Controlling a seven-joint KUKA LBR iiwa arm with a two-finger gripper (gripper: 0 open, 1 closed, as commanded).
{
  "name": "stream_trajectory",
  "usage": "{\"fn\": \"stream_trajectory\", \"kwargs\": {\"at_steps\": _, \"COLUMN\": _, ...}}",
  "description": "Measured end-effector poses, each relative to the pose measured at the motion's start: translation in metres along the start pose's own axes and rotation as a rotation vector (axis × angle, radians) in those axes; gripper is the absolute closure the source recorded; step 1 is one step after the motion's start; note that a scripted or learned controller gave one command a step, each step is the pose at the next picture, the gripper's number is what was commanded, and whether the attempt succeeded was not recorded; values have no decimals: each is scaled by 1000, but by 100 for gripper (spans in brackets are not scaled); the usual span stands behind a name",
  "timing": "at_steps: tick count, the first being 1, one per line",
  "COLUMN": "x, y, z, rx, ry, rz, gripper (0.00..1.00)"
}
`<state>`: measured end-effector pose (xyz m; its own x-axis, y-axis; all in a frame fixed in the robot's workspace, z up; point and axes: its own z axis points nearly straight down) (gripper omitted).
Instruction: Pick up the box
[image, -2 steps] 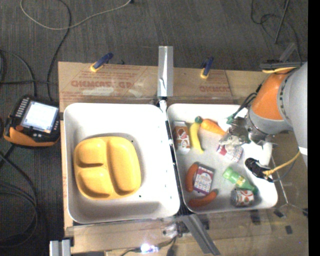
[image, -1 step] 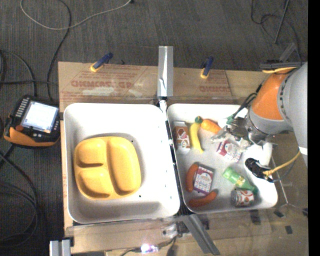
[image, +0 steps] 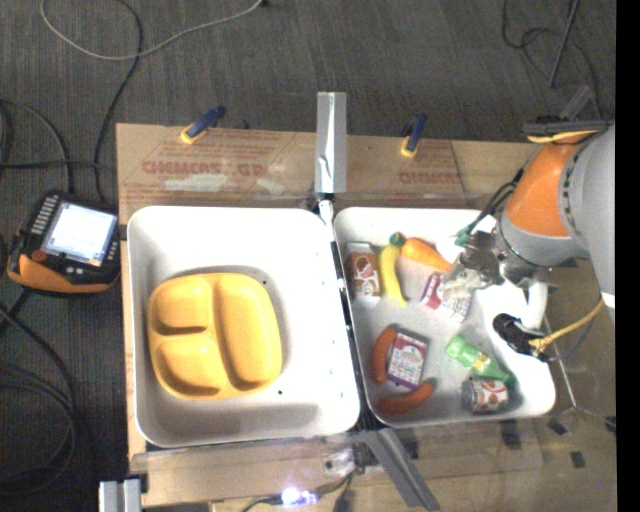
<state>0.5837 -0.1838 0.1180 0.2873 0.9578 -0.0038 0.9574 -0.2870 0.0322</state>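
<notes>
Box (image: 406, 359) sat low in the right bin (image: 545, 400), sausage (image: 403, 399) just at its 6 o'clock. Gripper (image: 462, 283) hung at the box's 1 o'clock near a carrot (image: 424, 252); couldn't tell its state. Yellow tray (image: 213, 333) in the left bin (image: 170, 225).

Two shallow bins of smooth white plastic with a dull sheen sit on a matt brown cardboard sheet (image: 250, 170); the left bin (image: 150, 240) holds a glossy yellow plastic tray (image: 213, 333), well away from the gripper (image: 462, 283). The gripper shows bare metal parts below the arm's (image: 580, 200) smooth grey shell and glossy orange band. Just beside it, in the right bin (image: 540, 390), lies a printed paper packet (image: 432, 291); nearer the front edge, a printed cardboard box (image: 406, 359) and a shiny tin can (image: 487, 394). A brushed metal bar (image: 331, 140) stands between the bins. The floor is rough dark carpet (image: 60, 420).
</notes>
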Motion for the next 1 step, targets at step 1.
{"fn": "stream_trajectory", "kwargs": {"at_steps": 1, "x": 0, "y": 0, "z": 0, "rx": 0, "ry": -1, "rz": 0, "gripper": 0}}
